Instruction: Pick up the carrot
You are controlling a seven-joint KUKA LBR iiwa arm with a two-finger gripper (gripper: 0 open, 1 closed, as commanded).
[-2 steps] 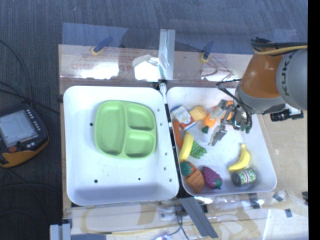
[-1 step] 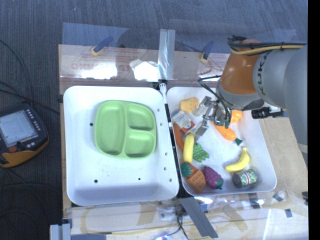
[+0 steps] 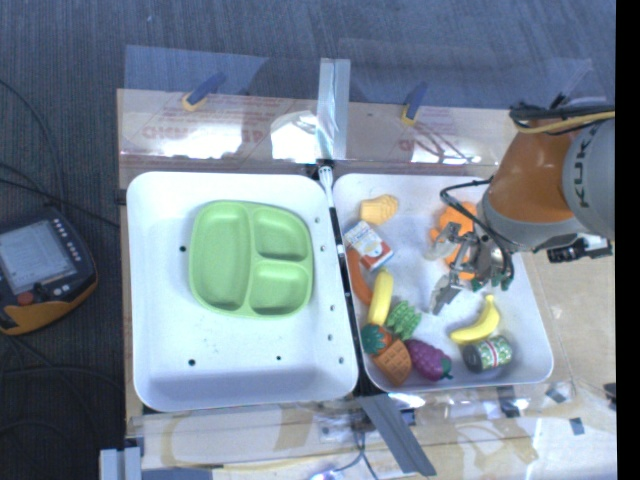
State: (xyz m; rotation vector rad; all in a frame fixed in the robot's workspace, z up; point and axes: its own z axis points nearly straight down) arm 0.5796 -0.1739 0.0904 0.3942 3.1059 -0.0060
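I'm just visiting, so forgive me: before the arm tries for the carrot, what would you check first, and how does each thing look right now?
1. Carrot located: ok, it lies by the right bin's left wall.
2. Gripper above the carrot: not ok, it hangs further right, near the banana.
3. Gripper free of toys: ok, nothing shows between its fingers.
4. Carrot easy to reach: not ok, the carton and corn crowd it.
5. Carrot fully visible: cannot tell, part seems hidden.
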